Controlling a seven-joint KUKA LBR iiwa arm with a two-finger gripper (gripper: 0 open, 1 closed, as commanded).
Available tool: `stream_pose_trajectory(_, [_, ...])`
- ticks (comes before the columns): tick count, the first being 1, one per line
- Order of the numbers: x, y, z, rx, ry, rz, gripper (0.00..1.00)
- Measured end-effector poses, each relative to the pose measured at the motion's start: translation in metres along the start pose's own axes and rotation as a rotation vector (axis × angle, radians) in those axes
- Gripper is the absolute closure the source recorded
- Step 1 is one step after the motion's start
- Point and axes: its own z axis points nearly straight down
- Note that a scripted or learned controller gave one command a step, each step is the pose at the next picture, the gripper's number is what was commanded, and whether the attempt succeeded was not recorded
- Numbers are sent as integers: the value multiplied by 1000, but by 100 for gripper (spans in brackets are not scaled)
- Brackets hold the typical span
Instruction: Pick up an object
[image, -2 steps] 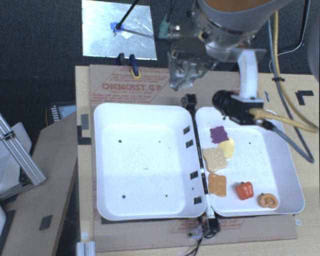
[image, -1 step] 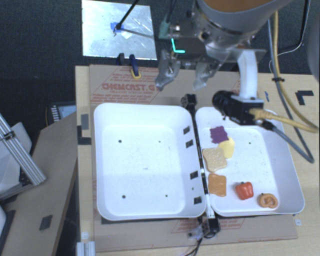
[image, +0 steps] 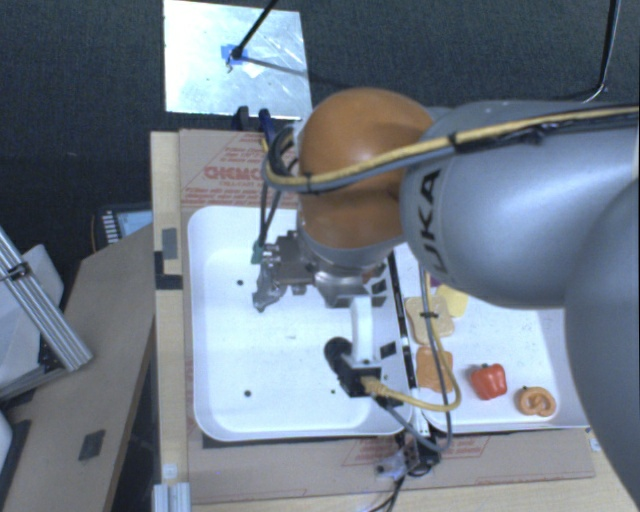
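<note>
Although every object worth lifting lies in the right bin (image: 520, 335), the gripper (image: 266, 293) hangs over the left bin (image: 225, 345), above white floor that carries just a few dark specks too small to identify. Whether the tool is open or closed cannot be told from this slant, since the wrist and its cabling cover most of it. Nothing can be seen held in it.

The candidates cluster toward the near side of the right bin, probably wherever they happened to land. There is a red piece (image: 488, 381), a curled orange ring (image: 538, 402) just right of it, and an orange block (image: 434, 368) to its left, close to the wall between the bins. A pale yellow piece (image: 449, 301) lies farther back. They lie apart from one another, which should leave room for a grasp from above, though the block beside the dividing wall looks the most awkward to reach. Both bins rest on a cardboard sheet (image: 225, 170).

The arm (image: 520, 200) comes in from the right, its big grey link crossing high over the right bin and hiding that bin's far part. The orange band (image: 350, 160) sits above the wrist, and the tool points steeply down toward the far middle of the left bin. By my judgement no pick is under way yet, and the arm must travel right and nearer to reach any object.
</note>
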Motion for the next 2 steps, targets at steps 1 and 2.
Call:
stream_pose_trajectory(1, [-25, 48, -191, -36, 12, 2, 0])
stream_pose_trajectory(2, [-23, 46, -193, -20, 8, -1, 100])
